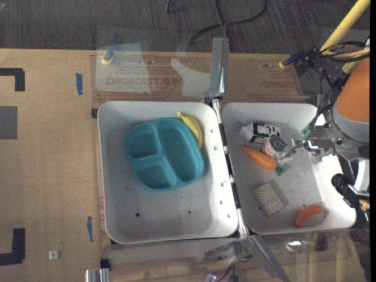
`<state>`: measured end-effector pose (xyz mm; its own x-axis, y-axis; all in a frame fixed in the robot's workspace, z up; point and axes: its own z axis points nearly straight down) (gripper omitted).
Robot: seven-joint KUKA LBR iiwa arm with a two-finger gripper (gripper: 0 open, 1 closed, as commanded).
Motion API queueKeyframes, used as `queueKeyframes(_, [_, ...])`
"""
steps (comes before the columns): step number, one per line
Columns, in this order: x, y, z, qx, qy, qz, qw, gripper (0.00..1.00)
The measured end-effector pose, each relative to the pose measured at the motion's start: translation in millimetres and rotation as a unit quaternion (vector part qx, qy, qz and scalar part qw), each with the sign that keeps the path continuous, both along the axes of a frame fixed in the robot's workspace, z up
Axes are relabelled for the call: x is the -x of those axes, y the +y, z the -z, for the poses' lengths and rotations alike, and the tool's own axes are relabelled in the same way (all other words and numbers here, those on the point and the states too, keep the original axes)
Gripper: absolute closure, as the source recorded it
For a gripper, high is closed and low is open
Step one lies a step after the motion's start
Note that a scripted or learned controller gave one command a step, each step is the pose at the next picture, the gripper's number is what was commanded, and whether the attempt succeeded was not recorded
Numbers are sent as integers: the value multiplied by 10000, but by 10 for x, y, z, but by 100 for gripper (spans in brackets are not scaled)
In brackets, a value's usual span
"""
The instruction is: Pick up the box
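camera view: seen from above, two shallow white bins sit side by side on a tan bench. the right bin (329, 213) holds the task's thing, the box (269, 197), a small tan carton lying flat and a little skewed, toward six o'clock of that bin's floor, apart from everything else. the grey arm with its orange band enters from three o'clock, and the gripper (286, 151) hangs near the bin's centre, up toward twelve o'clock from the box. whether it is clenched or released cannot be told.

the likely trouble: the gripper sits over a cluster, not over the box. a carrot (260, 158) lies touching or just beside it at nine o'clock, and a black and white packet (262, 131) lies at eleven o'clock. closing here would probably catch the carrot or nothing. the box is low and flat, so a grab could slide it or slip off.

an orange piece (309, 214) lies at four o'clock of the box, near enough to be nudged. the left bin (111, 175) holds a teal divided tray (164, 154) with a banana (194, 126) touching its rim at one o'clock.
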<state>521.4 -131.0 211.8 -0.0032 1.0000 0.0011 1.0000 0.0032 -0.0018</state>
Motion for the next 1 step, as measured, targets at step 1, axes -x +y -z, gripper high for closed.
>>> queueKeyframes(1, [305,252,1176,3,-16,-1001,9950,0])
